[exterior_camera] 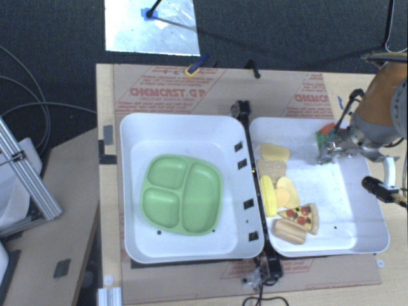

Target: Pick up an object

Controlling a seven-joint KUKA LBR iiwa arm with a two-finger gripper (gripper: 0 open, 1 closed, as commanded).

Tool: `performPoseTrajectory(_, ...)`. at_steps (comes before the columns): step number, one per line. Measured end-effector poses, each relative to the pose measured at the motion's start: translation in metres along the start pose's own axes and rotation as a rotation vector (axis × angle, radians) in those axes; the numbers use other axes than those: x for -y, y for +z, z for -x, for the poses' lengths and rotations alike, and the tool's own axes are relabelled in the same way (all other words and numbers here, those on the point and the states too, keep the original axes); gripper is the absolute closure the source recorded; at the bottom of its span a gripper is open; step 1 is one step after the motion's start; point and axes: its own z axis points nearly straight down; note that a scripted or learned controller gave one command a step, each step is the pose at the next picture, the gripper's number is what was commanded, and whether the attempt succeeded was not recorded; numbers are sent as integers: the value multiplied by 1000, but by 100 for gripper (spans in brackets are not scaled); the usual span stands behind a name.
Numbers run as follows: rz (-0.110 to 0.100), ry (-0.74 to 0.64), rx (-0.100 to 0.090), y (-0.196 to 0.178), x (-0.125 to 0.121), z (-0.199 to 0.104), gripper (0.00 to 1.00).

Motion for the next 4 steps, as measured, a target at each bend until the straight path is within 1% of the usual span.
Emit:
performPoseTrajectory(1,0,-1,1,1,0,0,0)
performPoseTrajectory(2,-14,3,-4,13,-17,-33,0)
performPoseTrajectory(3,-8,3,0,1,-18,-30,100)
performPoseTrajectory(4,11,7,3,6,58,-53,100)
